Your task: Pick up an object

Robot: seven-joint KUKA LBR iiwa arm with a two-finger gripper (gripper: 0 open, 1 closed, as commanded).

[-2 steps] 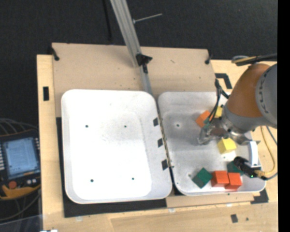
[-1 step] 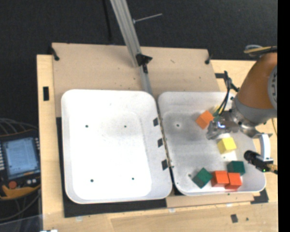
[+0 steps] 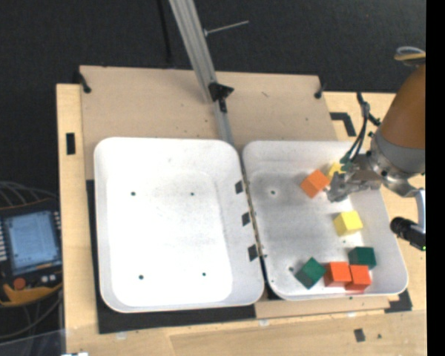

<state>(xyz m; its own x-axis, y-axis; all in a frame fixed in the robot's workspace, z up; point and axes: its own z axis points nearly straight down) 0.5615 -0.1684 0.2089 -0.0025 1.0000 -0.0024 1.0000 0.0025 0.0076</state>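
From my seat the gripper [image 3: 337, 185] sits low in the right bin [image 3: 282, 162], just beside the orange cube [image 3: 314, 183]; can't tell if it's open or closed. My worry: it nudges the cube sideways and comes up with nothing.

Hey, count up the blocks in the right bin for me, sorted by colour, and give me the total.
Orange: 3, one near the pincer, two at the bin's near edge
Green: 2
Yellow: 1 clear block; a small yellow patch beside the pincer is too hidden to count
Total: 6
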